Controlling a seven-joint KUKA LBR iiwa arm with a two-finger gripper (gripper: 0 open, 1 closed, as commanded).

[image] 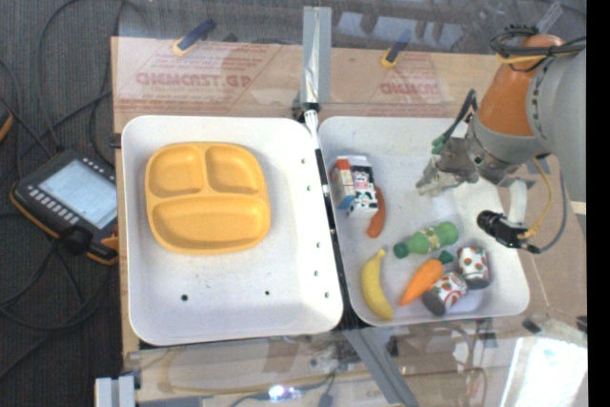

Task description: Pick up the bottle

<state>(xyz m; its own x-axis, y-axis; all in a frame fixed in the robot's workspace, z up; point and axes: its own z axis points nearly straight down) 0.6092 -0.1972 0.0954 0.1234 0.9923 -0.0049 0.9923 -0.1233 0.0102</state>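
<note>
wooden bench (219, 81), 2 white bins side by side on it, left bin (143, 300), right bin (400, 143)

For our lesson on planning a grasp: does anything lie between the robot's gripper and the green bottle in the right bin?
Nothing visible does. The gripper hovers over bare bin floor up and right of the bottle, with open white floor between them. The carrot and banana lie on the bottle's far side.

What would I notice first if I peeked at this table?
Probably the big yellow tray with three compartments, lying alone in the left white bin. Next, the right white bin, with a green bottle, a banana and a carrot. The robot's gripper hangs above that bin, just above the bottle.
</note>
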